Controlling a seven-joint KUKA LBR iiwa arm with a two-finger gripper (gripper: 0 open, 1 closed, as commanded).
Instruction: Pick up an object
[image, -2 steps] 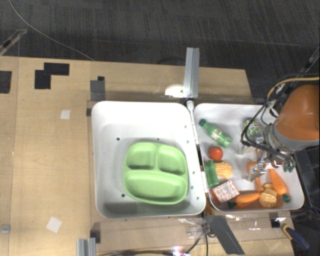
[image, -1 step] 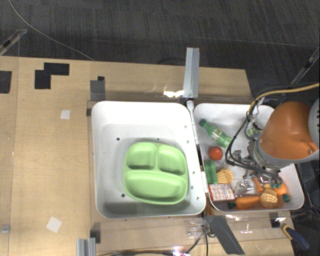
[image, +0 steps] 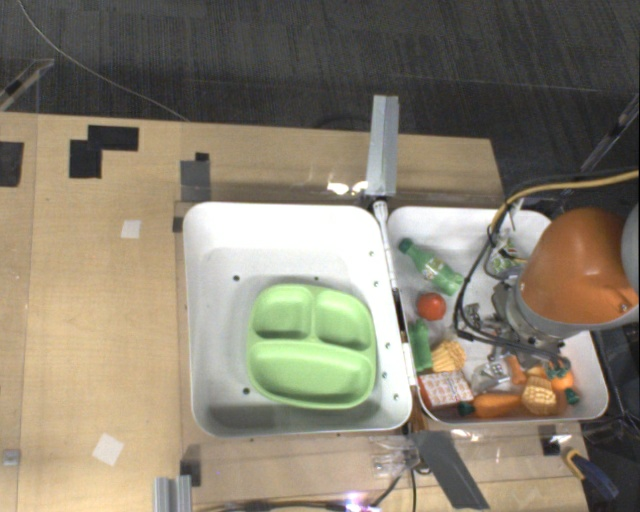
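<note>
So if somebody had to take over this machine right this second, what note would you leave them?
Gripper: low in the right bin, among the toy food; fingers too hidden to judge.
Things: green bottle, red tomato, corn cob, carrot and a small printed packet all lie in the right bin. A green divided plate sits in the left bin.
Done: nothing visibly lifted.
Left: grasp one item and raise it.

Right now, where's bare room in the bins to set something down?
Bare floor rings the green tray in the left bin, widest along its far side. The right bin is crowded near the tool; its far corners stay bare beyond the green bottle.
</note>
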